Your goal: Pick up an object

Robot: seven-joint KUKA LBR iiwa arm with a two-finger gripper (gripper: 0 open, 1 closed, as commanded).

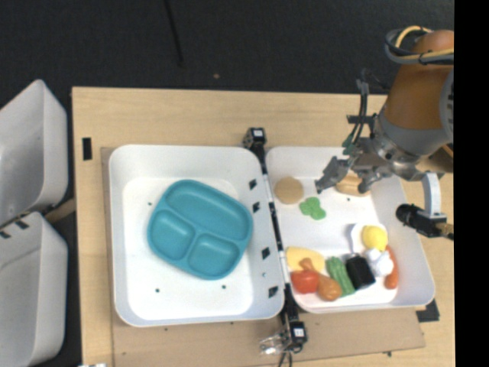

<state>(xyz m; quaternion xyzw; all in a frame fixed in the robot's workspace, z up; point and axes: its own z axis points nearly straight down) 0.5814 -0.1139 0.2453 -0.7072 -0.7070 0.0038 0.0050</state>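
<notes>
Toys [344, 270] lie below the spread, empty fingers [330, 176].

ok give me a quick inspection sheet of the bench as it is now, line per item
surface: wooden bench bearing a left bin and a right bin, side by side.
job's things: in the right bin, a tan disc, a green piece, and toy food heaped at the near edge, with a yellow piece, a black block and a red piece.
clutter: teal divided plate in the left bin.
grippers: gripper low over the right bin's far side, nothing seen between its fingers.
cables: yellow cable looped on the arm.
surroundings: dark floor; white shapes at the left.
</notes>
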